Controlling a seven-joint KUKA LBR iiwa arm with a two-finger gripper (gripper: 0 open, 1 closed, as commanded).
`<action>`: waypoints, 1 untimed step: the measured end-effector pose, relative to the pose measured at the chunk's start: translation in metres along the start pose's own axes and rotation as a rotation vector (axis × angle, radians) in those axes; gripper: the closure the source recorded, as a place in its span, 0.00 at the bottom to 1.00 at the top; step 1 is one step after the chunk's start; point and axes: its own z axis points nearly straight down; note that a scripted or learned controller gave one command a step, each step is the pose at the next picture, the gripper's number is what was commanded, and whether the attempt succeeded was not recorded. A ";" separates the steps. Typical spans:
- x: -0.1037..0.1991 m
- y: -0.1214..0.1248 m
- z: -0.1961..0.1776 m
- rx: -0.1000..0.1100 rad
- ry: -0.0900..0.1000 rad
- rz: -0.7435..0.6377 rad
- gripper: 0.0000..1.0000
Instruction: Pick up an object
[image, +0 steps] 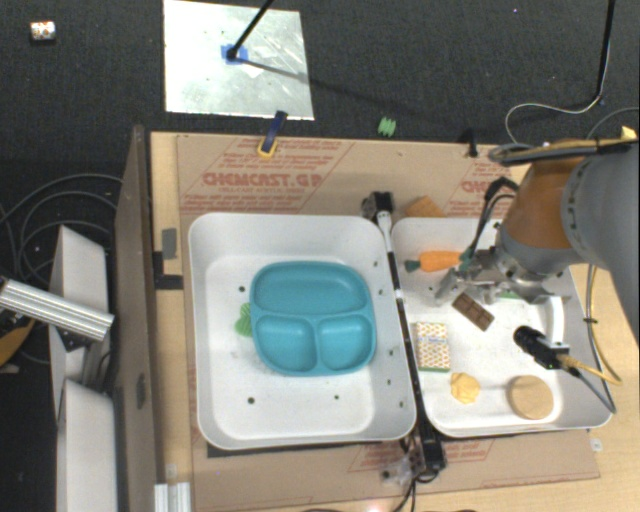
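The pincer (470, 285) hangs low in the right-hand shallow white bin (590, 390). A small brown rectangular block (473, 310) lies just beneath it, long axis slanting down-right; an orange carrot-shaped toy (438, 261) sits just up-left. Whether the pincer is apart or together, I cannot tell.

Teal tray (310, 330), orange carrot (438, 261), checkered packet (431, 345) in white bins (215, 330)

arm (575, 215) low, end effector (462, 285) down

Green object (243, 320): we see it mostly hidden under the blue tray (312, 315).
Arm (590, 215): cut off at right edge.
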 end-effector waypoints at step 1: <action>-0.007 -0.012 -0.011 -0.002 0.000 -0.001 0.00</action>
